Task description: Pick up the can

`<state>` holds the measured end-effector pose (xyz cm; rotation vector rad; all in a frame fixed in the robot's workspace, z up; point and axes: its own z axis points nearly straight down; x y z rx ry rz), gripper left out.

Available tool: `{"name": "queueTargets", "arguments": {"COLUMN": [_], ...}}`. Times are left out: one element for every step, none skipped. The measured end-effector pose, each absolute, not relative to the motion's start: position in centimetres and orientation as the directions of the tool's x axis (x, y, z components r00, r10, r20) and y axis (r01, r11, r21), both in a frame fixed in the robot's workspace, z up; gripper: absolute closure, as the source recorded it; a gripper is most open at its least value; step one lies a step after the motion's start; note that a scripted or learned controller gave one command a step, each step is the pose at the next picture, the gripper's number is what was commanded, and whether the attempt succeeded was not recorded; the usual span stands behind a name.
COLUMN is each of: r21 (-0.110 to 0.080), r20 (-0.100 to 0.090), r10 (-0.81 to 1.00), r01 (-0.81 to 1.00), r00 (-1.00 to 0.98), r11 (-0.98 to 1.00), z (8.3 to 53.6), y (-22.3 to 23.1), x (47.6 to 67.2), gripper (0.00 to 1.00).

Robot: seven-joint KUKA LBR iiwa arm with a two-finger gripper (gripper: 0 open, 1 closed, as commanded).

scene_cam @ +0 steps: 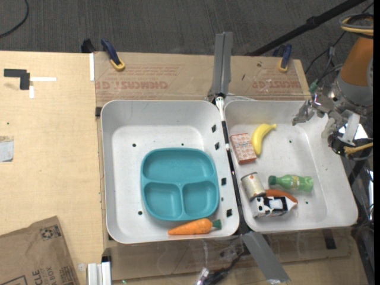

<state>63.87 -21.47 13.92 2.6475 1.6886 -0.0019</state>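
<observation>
1. The can (253,186) is lying on its side in the right bin (323,215), well down and to the left of the pincer (320,113) in the camera view, its long axis running slantwise, just beside the green bottle (292,183).
2. We are seeing the pincer hovering over the bin's far right corner; we cannot tell its state.

The can (252,185) is small and silvery with a pale label. It lies on its side in the right bin (332,215), near that bin's left wall.
</observation>
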Motion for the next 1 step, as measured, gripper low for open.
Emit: {"name": "queueTargets", "arguments": {"r21": [0.0], "r20": [0.006], "r10": [0.896], "r01": [0.896], "r00": [0.443], "r11": [-0.443], "z": [9.33], "y": [-20.57], "x": [66.16], "gripper": [0.0]}}
